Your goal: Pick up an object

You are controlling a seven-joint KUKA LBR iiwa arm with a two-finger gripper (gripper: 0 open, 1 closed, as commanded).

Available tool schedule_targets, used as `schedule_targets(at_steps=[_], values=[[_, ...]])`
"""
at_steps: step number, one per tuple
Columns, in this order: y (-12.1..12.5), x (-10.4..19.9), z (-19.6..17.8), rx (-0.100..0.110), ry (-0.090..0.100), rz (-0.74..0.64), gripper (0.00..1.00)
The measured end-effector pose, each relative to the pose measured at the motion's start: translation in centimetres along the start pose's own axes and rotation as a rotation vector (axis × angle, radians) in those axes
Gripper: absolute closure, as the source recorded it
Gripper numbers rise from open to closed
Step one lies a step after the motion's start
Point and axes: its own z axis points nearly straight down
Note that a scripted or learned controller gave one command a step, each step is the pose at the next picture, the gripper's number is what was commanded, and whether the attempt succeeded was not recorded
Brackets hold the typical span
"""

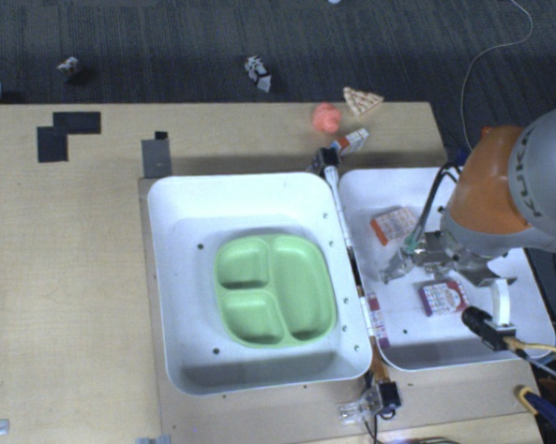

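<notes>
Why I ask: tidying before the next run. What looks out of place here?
Several small things lie outside the bins: a pink ball and a wedge-shaped piece at the bench's far edge, plus scraps on the dark floor beyond it.

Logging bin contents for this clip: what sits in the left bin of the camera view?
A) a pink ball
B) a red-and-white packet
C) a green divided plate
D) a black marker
C: the green divided plate, with three compartments, lies in the middle of the left bin, while the small red-and-white packets lie in the right bin near the arm.
</notes>
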Motion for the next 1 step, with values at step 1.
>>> schedule_targets(at_steps=[1], values=[[-3.81,0.75,1.04,0.000,-0.001,0.002,0.00]])
